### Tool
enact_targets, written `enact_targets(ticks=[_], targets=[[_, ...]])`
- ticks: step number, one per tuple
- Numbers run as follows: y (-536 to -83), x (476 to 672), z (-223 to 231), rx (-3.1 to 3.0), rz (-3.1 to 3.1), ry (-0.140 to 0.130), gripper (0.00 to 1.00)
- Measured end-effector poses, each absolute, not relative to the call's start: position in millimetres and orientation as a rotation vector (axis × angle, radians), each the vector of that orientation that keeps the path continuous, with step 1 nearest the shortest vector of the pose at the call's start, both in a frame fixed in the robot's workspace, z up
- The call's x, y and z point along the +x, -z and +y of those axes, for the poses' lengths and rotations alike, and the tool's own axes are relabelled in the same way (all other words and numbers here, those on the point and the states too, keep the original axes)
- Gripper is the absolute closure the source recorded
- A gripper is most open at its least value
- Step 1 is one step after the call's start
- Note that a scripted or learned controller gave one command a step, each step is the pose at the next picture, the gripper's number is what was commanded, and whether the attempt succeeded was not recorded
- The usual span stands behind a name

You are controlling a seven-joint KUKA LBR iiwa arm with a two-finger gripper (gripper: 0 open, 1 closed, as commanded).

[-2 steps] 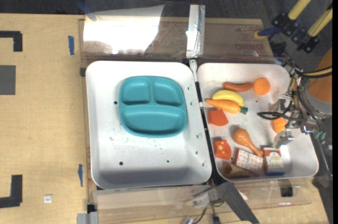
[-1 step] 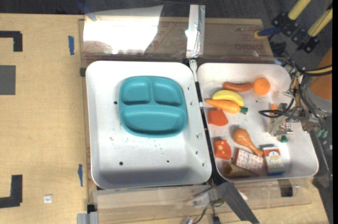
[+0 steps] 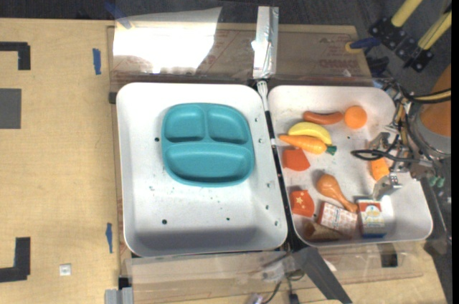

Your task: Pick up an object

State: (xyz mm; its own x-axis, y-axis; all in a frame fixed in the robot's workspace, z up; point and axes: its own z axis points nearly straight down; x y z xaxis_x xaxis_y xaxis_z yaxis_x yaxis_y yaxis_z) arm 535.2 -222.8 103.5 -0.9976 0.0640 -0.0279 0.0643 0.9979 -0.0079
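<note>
Camera view: hand (image 3: 388, 173) beside orange piece (image 3: 379, 168).

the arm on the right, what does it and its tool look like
The arm comes in at the right edge above the right bin: an orange band on a grey body. Below it sits the tool, a dark metal assembly with black cables looped around it and silvery parts at its lower end. No markings can be made out.

The plate (image 3: 208, 143) is teal blue. Both bins (image 3: 143, 173) are white. The banana (image 3: 310, 130) is yellow. The carrot (image 3: 307, 143) is orange with a green tip. The ball (image 3: 355, 116) is orange. The bench (image 3: 50, 173) is light brown.
</note>
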Motion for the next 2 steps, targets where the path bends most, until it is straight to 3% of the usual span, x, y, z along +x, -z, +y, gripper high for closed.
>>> enact_targets(ticks=[1,2], targets=[[-91,537.4,-224,0.099,3.119,0.010,0.00],[-103,539.3,-224,0.097,3.112,0.015,1.00]])
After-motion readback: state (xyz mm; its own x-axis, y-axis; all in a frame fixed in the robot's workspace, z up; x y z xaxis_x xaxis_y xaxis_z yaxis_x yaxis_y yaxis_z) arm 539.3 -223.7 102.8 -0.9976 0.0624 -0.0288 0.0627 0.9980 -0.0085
